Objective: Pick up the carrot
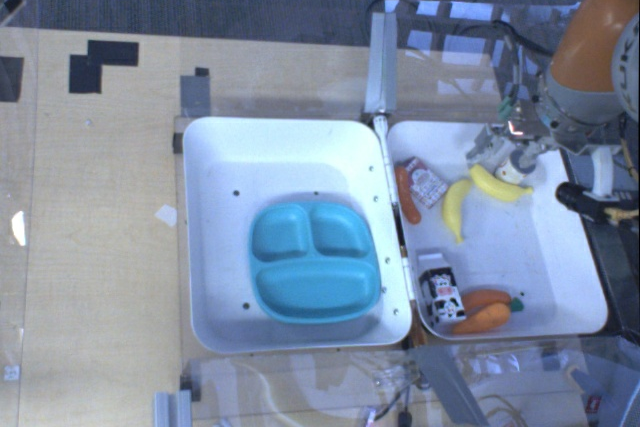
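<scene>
The carrot, orange with a green stub at its right end, lies along the front wall of the right bin. My gripper hangs over the back of the same bin, far behind the carrot. It is open, with its fingers spread just above the upper end of a yellow banana. Nothing is held between the fingers.
A black-and-white toy touches the carrot's left end. A red sausage and a small packet lie by the right bin's left wall. The left bin holds a blue divided plate.
</scene>
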Robot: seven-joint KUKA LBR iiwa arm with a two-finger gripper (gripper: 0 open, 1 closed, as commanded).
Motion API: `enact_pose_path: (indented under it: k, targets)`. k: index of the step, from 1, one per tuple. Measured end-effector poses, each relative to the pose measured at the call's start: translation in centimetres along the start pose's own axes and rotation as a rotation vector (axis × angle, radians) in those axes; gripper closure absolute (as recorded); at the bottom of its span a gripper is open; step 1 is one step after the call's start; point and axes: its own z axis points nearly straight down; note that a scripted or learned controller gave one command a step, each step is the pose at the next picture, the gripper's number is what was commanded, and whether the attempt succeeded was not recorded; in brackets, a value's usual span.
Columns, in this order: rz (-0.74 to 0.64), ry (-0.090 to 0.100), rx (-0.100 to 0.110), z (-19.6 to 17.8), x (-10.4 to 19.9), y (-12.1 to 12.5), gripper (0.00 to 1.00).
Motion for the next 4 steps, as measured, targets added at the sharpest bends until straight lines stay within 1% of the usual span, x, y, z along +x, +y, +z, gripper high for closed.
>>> enact_pose_path:
  k: [1,2,3,4]
  targets:
    - [-0.390,-0.001,-0.003,-4.8,2.9,-5.9,0.00]
    - [-0.295,0.000,0.000,5.2,-0.2,-12.6,0.00]
    - [-0.483,-0.001,-0.001,5.6,-2.2,-14.0,0.00]
    - [-0.792,0.000,-0.003,4.1,4.3,-14.0,0.00]
